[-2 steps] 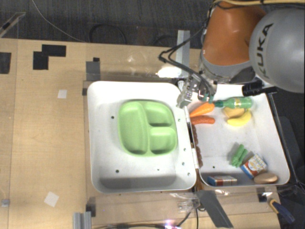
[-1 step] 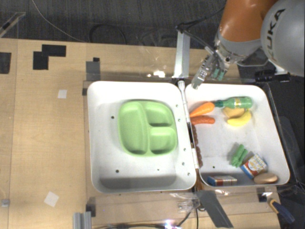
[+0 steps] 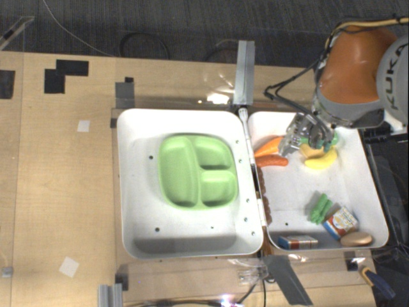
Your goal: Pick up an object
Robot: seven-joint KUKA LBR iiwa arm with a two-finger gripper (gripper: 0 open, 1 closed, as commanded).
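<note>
My gripper (image 3: 300, 141) hangs low over the back of the right bin (image 3: 300, 200), just right of an orange carrot (image 3: 266, 146) and a red pepper-like piece (image 3: 271, 162). A yellow banana (image 3: 321, 161) lies right beside the fingers, partly under the wrist. Nothing shows between the fingers. Toward the front of that bin lie a green object (image 3: 319, 208), a small red and white packet (image 3: 340, 221), a brown oval piece (image 3: 356, 238) and a marker-like stick (image 3: 296, 242).
The left bin (image 3: 137, 222) holds a green divided tray (image 3: 197, 170). A metal divider rail (image 3: 243, 75) runs between the bins at the back. Dark cables (image 3: 291, 82) trail from the arm above the right bin.
</note>
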